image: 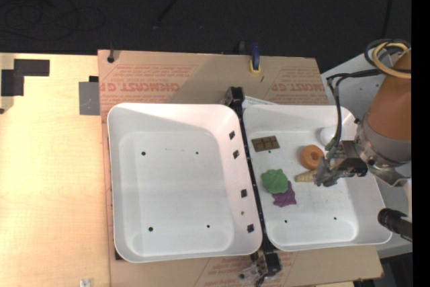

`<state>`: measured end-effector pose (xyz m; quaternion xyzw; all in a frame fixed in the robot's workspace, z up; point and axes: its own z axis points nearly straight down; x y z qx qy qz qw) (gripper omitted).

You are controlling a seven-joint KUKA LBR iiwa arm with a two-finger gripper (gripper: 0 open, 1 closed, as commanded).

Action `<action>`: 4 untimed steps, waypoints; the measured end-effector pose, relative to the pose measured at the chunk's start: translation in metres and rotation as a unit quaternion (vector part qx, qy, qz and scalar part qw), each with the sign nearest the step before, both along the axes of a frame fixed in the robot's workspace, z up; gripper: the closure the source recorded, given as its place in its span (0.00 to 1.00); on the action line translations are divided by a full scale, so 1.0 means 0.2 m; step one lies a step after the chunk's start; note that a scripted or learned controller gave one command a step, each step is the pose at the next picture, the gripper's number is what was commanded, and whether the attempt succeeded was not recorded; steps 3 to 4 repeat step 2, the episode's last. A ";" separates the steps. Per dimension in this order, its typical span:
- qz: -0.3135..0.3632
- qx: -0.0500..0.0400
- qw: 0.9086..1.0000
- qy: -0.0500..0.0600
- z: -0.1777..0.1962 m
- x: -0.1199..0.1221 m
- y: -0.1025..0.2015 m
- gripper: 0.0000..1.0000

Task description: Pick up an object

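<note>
Two bins | hand low, right bin | cone-like object apparently touching

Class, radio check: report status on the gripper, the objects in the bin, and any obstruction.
Gripper low in right bin, beside orange ring. Green object on purple one, brown tile apart. Nothing seen held.
</note>
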<state>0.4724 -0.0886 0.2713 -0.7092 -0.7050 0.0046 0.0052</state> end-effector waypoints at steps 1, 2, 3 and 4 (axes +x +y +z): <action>0.006 0.000 1.000 -0.008 0.36 0.04 0.37 1.00; 0.000 -0.001 1.000 -0.002 -0.07 0.01 0.10 1.00; 0.000 -0.001 1.000 -0.002 -0.07 0.01 0.10 1.00; 0.000 -0.001 1.000 -0.002 -0.07 0.01 0.10 1.00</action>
